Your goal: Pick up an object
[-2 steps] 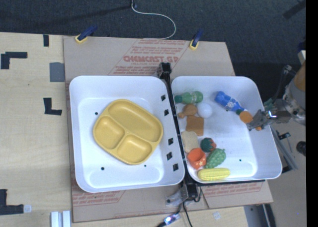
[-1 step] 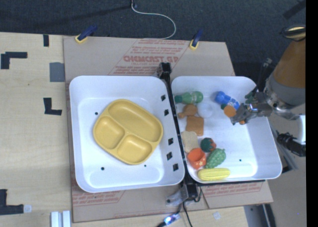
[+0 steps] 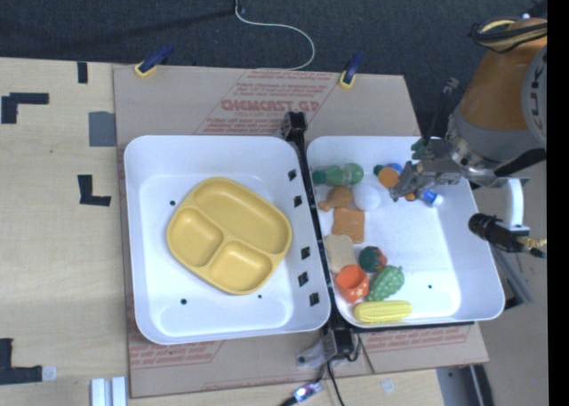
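- The two-finger gripper [image 3: 416, 180] hangs over the upper part of the right shallow white bin [image 3: 449, 253]; whether it is released or clenched cannot be told.
- A small orange round object [image 3: 388, 176] lies just beside the gripper at 9 o'clock; a small blue object [image 3: 431, 198] lies just beside it at 4 o'clock.
- Further toward 9 o'clock lie a green bottle-shaped toy [image 3: 342, 173] and a white round piece [image 3: 367, 198].
- At 7 o'clock, along the bin's left wall, lie a tan bread-like slice [image 3: 349, 222], a red tomato toy [image 3: 371, 258], a green bumpy vegetable toy [image 3: 388, 282] and a yellow corn cob toy [image 3: 383, 311].
- The left shallow white bin [image 3: 151, 218] holds a yellow compartment plate [image 3: 229, 234].
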Robot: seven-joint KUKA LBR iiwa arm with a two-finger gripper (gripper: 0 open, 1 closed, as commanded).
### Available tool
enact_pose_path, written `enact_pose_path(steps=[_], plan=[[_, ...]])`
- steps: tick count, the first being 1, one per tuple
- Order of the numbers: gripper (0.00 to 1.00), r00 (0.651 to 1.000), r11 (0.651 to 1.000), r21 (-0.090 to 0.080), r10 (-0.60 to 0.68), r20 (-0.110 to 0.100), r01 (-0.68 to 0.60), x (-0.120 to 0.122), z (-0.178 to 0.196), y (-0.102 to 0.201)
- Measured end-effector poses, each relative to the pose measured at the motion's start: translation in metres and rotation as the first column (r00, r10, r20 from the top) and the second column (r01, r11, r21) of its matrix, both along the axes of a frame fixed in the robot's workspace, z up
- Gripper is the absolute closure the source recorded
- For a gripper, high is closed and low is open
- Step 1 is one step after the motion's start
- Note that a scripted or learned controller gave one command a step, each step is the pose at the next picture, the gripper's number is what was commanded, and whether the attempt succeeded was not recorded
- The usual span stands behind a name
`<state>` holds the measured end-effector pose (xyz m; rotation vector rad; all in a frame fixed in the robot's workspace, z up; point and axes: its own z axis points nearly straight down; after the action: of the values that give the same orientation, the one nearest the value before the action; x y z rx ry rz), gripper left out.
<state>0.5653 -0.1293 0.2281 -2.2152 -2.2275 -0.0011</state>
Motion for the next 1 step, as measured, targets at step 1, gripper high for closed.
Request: enact_pose_path(steps=[1], plan=[[1.0, 1.0, 1.0, -0.001, 0.0, 0.0, 0.0, 0.0366, -0.0095, 0.0441]])
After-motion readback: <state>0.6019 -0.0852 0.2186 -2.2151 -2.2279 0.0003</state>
